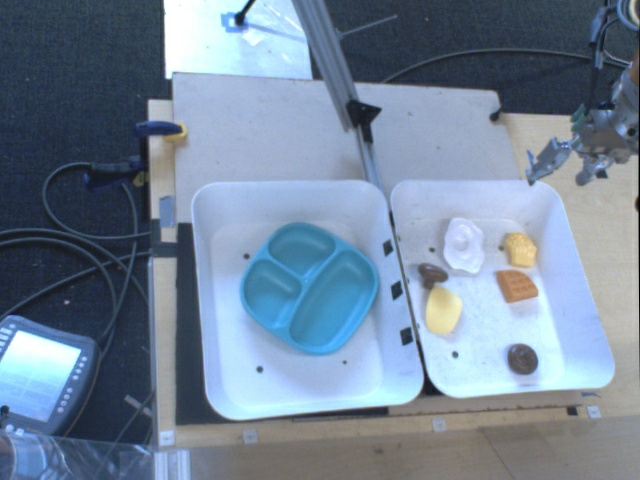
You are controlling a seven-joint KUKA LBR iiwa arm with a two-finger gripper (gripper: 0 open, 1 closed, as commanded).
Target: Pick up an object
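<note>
Six small food-like items lie loose in the right shallow white plastic bin [575, 298], below-left of the pincer [566, 161], which hangs released, holding nothing, over the bin's far corner; nearest is the yellow lumpy piece [519, 249].

Not much of the arm [625, 88] showing tbh: pale grey metal wrist, a dark cable looping above it, and small silvery-grey jaws with teal-ish bits.

- Bins [300, 393]: white, plain.
- Plate [308, 286]: light blue.
- Egg [463, 244]: white.
- Block [443, 310]: pale yellow.
- Cracker [517, 286]: orange, gridded.
- Chunk [519, 249]: yellow.
- Disc [522, 358]: dark brown.
- Mushroom [432, 274]: brown.
- Gripper [566, 163]: grey.
</note>
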